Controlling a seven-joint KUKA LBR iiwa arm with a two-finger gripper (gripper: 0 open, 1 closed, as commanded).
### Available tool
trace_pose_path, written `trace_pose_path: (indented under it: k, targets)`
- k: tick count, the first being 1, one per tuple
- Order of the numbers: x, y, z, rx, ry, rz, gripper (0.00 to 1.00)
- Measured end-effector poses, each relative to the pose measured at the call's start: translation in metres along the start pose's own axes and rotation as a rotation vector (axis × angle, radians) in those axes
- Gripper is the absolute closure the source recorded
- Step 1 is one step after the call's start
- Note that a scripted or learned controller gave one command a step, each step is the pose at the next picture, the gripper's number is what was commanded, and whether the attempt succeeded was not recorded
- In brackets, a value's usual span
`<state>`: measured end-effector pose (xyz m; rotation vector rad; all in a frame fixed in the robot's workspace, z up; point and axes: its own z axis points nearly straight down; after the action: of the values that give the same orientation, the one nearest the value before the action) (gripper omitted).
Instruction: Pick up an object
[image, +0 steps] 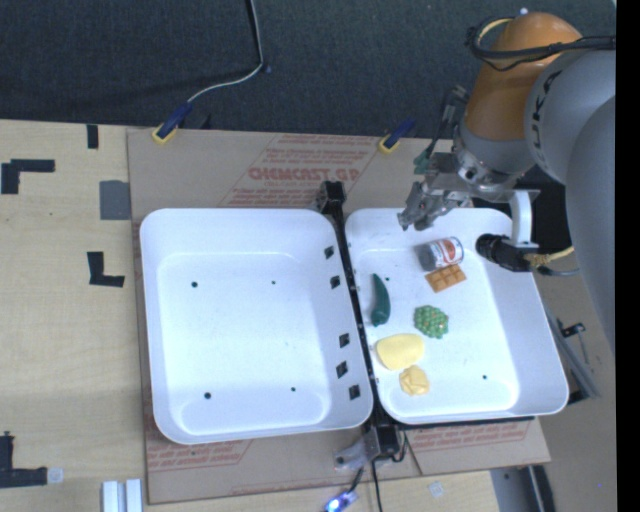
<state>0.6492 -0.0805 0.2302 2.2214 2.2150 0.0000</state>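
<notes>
In the right bin (520, 340) lie several small objects: a red-and-white can (441, 252) on its side, an orange waffle-like piece (446, 278), a dark green pepper (380, 299), a green bumpy ball (431, 321), a yellow lemon (399, 350) and a small yellow lump (414, 380). My gripper (421, 212) hangs above the bin's far edge, just up and left of the can. Nothing shows between its fingers.
The left bin (240, 320) stands beside the right one, with a black divider strip (345, 300) between them. Both rest on a cardboard sheet (290, 170). The arm's grey body and orange band (515, 70) fill the upper right.
</notes>
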Motion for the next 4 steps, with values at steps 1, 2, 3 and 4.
trace_pose_path:
  k: [1,2,3,4]
  targets:
    - [0.094,0.020,-0.040,-0.001,0.006,-0.013,1.00]
    - [0.125,0.017,0.036,0.012,0.003,-0.006,1.00]
    - [0.128,0.018,0.045,0.006,0.002,-0.004,1.00]
    - [0.212,0.015,0.070,0.007,0.004,-0.011,1.00]
